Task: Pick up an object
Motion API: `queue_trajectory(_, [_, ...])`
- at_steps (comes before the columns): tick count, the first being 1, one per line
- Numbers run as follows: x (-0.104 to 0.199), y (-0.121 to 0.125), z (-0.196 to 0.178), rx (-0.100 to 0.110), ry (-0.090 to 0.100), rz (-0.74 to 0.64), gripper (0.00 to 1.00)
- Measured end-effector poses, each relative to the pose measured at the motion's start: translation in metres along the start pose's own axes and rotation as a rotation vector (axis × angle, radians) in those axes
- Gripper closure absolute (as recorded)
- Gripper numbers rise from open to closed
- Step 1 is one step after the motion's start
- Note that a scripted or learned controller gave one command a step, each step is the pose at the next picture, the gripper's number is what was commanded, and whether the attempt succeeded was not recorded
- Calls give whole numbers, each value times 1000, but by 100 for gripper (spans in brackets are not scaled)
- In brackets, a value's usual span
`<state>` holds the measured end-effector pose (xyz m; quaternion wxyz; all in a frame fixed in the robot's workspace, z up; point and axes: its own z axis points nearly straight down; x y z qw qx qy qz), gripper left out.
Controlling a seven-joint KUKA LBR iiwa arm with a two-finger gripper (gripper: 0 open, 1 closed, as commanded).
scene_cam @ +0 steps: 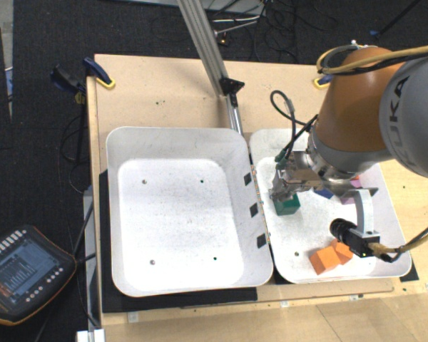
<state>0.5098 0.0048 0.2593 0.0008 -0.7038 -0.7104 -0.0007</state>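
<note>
A small green block (287, 204) lies in the left part of the right bin (385, 212), close to the divider. My gripper (282, 189) hangs directly over it, its tip meeting the block's top edge. The gripper body covers the block's upper part, so whether it grips the block is hidden. An orange block (327, 258) rests near the front of the same bin, apart from the gripper.
A blue piece (327, 192) and a pink piece (352, 198) peek out from under the wrist in the right bin. The left bin (128, 148) sits beside it. A slanted metal rail (207, 41) crosses the back of the bench.
</note>
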Motion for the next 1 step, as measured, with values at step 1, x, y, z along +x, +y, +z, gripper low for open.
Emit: queue_trajectory(1, [50, 3, 14, 3, -1, 2, 100])
